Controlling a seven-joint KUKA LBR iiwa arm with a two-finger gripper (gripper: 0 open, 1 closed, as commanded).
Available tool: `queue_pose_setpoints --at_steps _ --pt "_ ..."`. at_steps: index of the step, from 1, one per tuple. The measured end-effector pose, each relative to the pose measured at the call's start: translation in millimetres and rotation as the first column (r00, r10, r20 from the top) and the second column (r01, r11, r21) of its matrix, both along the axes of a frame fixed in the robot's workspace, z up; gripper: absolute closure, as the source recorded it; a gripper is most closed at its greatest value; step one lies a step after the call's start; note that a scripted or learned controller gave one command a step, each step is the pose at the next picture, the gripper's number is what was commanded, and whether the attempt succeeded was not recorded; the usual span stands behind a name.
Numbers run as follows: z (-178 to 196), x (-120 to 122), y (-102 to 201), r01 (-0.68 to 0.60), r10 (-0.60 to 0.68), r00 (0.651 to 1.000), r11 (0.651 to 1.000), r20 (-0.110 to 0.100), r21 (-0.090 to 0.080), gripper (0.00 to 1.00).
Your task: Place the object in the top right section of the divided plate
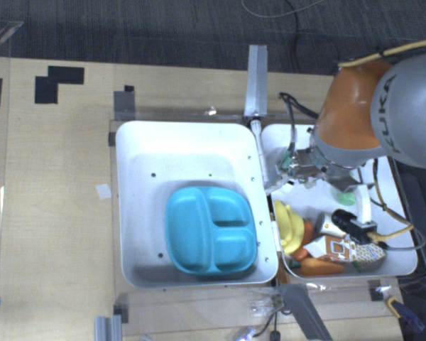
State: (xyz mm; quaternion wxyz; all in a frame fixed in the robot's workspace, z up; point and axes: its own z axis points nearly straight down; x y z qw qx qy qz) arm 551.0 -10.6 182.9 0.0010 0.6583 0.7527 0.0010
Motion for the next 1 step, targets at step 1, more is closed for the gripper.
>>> queue_pose_setpoints --at_steps 1 --pt "-0.6 -55.8 55.2 -0.157 0.157 0.988 0.988 -0.003 0.000 0.00"
